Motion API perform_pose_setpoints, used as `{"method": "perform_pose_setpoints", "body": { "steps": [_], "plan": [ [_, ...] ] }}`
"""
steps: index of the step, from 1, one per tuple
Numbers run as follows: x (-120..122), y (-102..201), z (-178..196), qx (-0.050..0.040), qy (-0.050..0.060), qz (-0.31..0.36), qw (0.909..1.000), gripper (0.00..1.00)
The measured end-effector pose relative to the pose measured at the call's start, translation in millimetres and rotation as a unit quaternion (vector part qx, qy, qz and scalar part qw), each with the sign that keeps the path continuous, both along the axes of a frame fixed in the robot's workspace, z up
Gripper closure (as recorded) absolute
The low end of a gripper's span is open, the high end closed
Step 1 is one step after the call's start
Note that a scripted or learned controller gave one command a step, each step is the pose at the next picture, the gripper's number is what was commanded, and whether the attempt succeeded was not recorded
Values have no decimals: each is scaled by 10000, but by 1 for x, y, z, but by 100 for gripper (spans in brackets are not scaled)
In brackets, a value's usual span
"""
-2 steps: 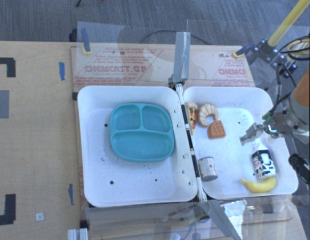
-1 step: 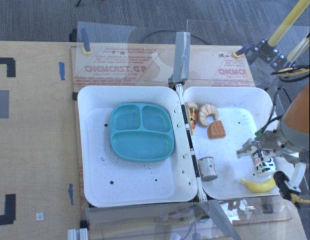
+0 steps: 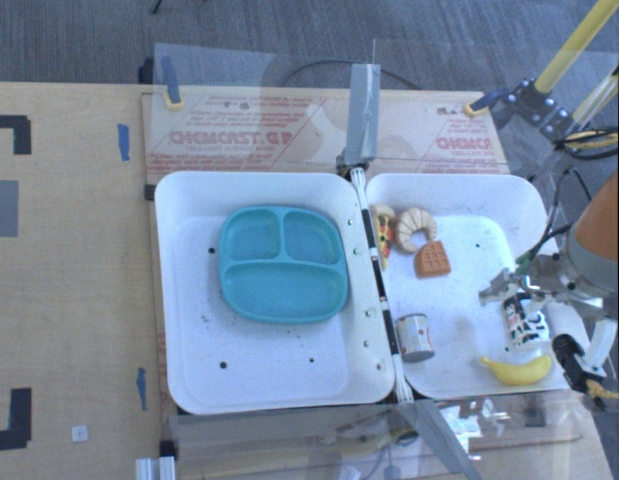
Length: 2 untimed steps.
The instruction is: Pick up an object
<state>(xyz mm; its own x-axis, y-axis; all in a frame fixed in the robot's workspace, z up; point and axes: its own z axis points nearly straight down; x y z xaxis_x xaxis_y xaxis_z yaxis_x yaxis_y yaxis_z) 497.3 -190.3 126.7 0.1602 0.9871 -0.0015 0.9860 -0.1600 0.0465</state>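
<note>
My gripper (image 3: 522,303) hangs low over the right side of the right bin (image 3: 469,243). Directly beneath it is a small black-and-white object (image 3: 525,328), partly covered by the gripper; whether the two touch is unclear. A yellow banana (image 3: 517,370) lies just in front of that object, near the bin's front right corner. A small grey can (image 3: 415,337) lies on its side at the bin's front left. A croissant (image 3: 417,223), an orange-brown waffle piece (image 3: 433,259) and a pizza slice (image 3: 385,231) sit at the back left.
The left bin (image 3: 189,298) holds a teal divided plate (image 3: 284,264). A ridge (image 3: 374,278) separates the two bins. Yellow and black clamps and cables (image 3: 549,108) stand beyond the right bin's far right corner.
</note>
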Motion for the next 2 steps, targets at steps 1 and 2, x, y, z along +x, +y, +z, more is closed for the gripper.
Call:
{"method": "perform_pose_setpoints", "body": {
  "steps": [1, 2],
  "plan": [
    [2, -3, -1, -9, -33, 241, 9997, 0],
    [3, -3, -2, -12, -50, 260, 9996, 0]
  ]
}}
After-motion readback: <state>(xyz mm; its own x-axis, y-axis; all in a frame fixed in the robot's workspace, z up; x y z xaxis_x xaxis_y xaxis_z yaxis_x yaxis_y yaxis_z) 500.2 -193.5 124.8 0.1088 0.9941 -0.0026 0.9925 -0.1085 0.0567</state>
